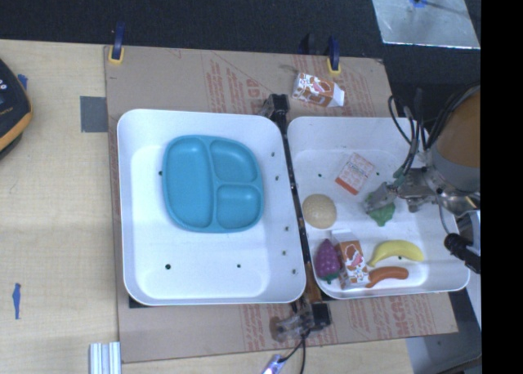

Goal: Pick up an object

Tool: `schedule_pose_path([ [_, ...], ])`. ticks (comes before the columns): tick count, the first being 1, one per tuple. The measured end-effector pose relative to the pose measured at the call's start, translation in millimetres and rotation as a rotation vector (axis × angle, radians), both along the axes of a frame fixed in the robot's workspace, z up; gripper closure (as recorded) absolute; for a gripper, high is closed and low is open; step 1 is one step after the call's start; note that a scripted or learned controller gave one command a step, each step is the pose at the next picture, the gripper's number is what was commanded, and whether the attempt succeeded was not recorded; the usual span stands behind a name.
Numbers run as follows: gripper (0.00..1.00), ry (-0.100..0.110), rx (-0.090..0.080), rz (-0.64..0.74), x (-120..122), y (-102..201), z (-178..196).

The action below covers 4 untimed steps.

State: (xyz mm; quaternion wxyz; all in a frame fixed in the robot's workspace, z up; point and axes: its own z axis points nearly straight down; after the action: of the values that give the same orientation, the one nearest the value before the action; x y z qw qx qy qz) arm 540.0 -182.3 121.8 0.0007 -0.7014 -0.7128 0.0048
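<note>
The right bin (327, 135) holds several toy foods. A green piece (382, 215) lies right of its middle, and my gripper (382, 198) is directly over it, reaching in from the right edge; the grey gripper covers the top of the green piece. A beige round roll (319, 211) sits at the bin's left side. Along the front lie purple grapes (328, 259), a small carton (351, 263), a yellow banana (397, 251) and a red sausage (386, 275). A white and red packet (355, 173) lies toward the back.
The left bin (139, 201) holds a blue divided plate (213, 184). Another small carton (318, 91) lies on the cardboard behind the right bin. Black cables (406, 123) hang beside the arm at the right bin's far right corner.
</note>
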Motion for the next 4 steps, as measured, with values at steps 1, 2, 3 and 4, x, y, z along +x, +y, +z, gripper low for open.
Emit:
schedule_pose_path([
  [1, 0.00, -0.003, 0.006, -0.010, 10, 24, -31],
  [2, 0.00, -0.006, 0.006, -0.012, 80, -30, -30],
  [3, 0.00, -0.006, 0.006, -0.012, 116, -30, -29],
  [4, 0.00, -0.005, 0.005, -0.012, 36, 21, 11],
])
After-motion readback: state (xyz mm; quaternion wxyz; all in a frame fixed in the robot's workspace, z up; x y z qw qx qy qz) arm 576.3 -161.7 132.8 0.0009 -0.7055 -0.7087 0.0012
